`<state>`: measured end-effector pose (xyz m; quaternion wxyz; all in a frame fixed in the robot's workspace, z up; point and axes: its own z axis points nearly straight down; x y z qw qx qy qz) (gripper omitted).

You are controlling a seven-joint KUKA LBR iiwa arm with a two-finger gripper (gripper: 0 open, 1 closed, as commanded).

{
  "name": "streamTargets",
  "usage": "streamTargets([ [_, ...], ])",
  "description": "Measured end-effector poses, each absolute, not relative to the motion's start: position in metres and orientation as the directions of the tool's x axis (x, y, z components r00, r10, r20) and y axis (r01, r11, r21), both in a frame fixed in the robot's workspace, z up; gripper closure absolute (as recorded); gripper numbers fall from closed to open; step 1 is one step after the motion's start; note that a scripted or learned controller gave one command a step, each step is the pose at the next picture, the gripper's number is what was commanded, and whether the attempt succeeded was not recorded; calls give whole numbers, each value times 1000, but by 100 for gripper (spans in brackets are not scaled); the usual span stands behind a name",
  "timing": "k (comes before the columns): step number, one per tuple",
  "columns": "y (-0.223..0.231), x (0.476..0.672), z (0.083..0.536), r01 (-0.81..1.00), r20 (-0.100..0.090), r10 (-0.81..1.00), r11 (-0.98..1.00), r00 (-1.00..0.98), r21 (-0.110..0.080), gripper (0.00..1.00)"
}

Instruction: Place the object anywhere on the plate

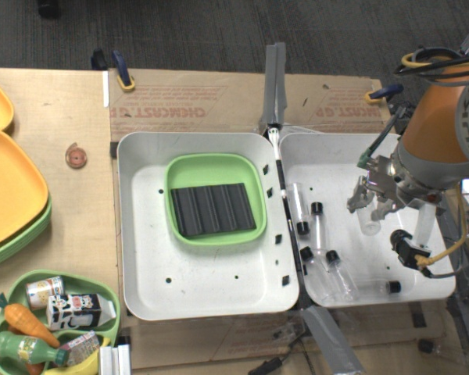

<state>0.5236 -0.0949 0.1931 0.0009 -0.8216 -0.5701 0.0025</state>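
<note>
The hand hangs over the right bin; I cannot tell its grip. Clear tubes with black caps lie in that bin. The green plate sits in the left bin.

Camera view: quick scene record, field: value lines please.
left bin: holds green plate
plate contents: dark ribbed pad
right bin: clear tubes with black caps
gripper: over right bin, near a clear tube; finger state unclear
arm: enters from the view's right
bench, view's left: yellow trays, bowl of toy food
</note>
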Motion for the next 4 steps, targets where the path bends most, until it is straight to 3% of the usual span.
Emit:
streamTargets([
  [1, -63, 557, 190, 968, -3, 968, -250, 250, -3, 100],
  [2, -13, 558, 208, 984, -3, 984, -180, 180, -2, 100],
  [3, 5, 543, 190, 993, -2, 993, -115, 115, -6, 100],
  [4, 5, 543, 190, 993, -2, 993, -115, 115, -6, 0],
])
